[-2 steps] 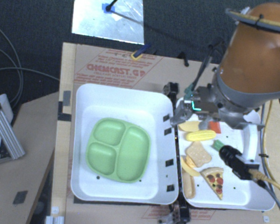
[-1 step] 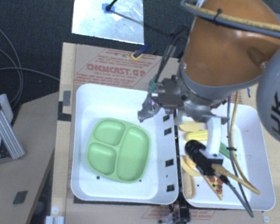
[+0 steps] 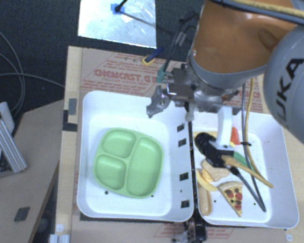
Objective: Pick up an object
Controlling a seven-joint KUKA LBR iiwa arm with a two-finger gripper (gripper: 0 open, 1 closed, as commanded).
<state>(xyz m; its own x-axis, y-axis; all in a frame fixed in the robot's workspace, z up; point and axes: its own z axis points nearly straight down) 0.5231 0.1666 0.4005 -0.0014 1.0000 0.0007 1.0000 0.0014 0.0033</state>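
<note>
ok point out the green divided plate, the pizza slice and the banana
green divided plate (image 3: 129,161), camera view, on the ridge between its compartments
pizza slice (image 3: 233,196), camera view, on its topped middle
banana (image 3: 204,196), camera view, on its yellow middle, by the bin divider

The two bins, left (image 3: 88,138) and right (image 3: 285,210), look like smooth white plastic with a faint sheen. The green divided plate (image 3: 129,161) is matt plastic, evenly coloured. Under the bins lies a brown cardboard sheet (image 3: 119,74), dull, printed in red. The arm (image 3: 288,57) has a glossy grey shell and a shiny orange band (image 3: 232,29); the wrist fittings (image 3: 179,89) look like bare metal. The pizza slice (image 3: 233,196) and the banana (image 3: 205,189) appear to be moulded plastic toys, though the view is too coarse to be sure. A reflective, foil-like panel (image 3: 120,12) lies on dark, rough-looking fabric (image 3: 27,24)
</note>
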